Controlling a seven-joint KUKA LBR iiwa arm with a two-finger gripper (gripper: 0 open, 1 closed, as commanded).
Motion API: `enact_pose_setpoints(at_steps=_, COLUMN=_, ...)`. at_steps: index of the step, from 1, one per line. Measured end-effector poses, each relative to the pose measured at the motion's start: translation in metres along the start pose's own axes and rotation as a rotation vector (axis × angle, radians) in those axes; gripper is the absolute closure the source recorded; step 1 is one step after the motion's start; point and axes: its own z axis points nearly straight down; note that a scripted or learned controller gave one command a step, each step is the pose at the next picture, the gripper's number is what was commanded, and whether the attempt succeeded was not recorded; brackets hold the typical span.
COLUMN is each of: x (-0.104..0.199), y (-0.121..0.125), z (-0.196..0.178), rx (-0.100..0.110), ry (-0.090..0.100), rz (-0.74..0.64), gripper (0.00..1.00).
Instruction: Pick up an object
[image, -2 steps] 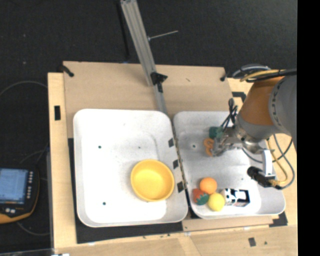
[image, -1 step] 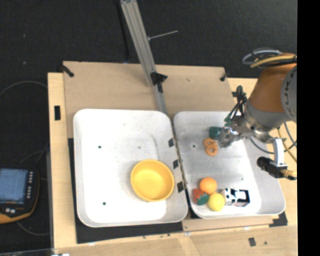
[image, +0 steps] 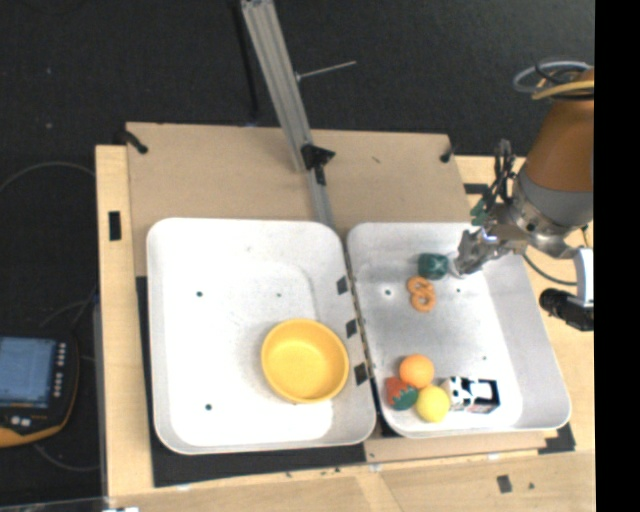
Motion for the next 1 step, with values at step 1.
enact_pose_setpoints(at_steps=1, x=-0.0010, y=0.0010, z=-0.0216, rx=-0.001, ry=0.001, rz=-0.001, gripper=1.00)
